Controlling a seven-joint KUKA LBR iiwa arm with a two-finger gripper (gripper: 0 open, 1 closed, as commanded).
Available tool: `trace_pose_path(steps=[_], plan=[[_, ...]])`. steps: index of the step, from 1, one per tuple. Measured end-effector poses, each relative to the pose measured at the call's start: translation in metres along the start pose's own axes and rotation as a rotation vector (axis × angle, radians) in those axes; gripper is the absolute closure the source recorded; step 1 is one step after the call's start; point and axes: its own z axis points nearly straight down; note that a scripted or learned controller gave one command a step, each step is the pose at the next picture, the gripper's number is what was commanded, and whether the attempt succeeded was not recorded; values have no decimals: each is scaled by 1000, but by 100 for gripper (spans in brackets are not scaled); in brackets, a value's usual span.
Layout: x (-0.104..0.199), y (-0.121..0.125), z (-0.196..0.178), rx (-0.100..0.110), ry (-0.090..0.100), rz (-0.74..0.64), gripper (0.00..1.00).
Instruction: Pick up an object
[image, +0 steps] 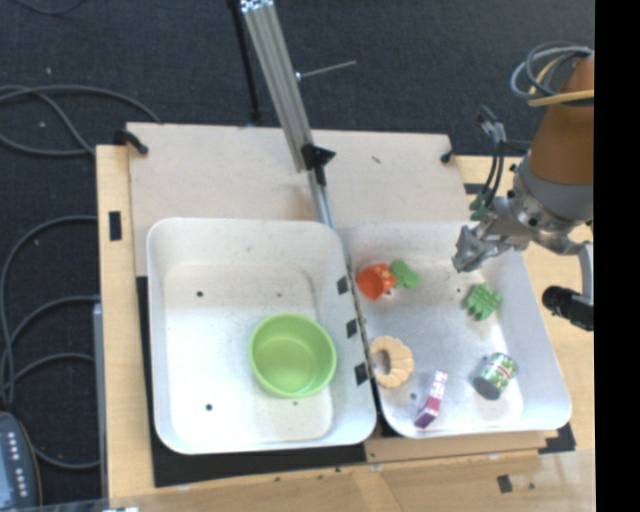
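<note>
Wooden bench (230, 170) on dark carpet, two white bins: left bin (180, 250) with a green bowl (292, 353). Gripper (468, 252) over right bin (540, 350), can't tell finger state, nothing visibly held. Green toy (482, 301) just below fingers, orange toy (376, 281) off left, can (494, 375) further down. No readable labels.

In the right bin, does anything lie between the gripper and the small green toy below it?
No. In the camera view, only bare white bin floor separates the gripper from the green toy.
</note>
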Motion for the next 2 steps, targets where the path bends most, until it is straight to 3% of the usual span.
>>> trace_pose_path(steps=[2], plan=[[103,-16,8,1,1,1,100]])
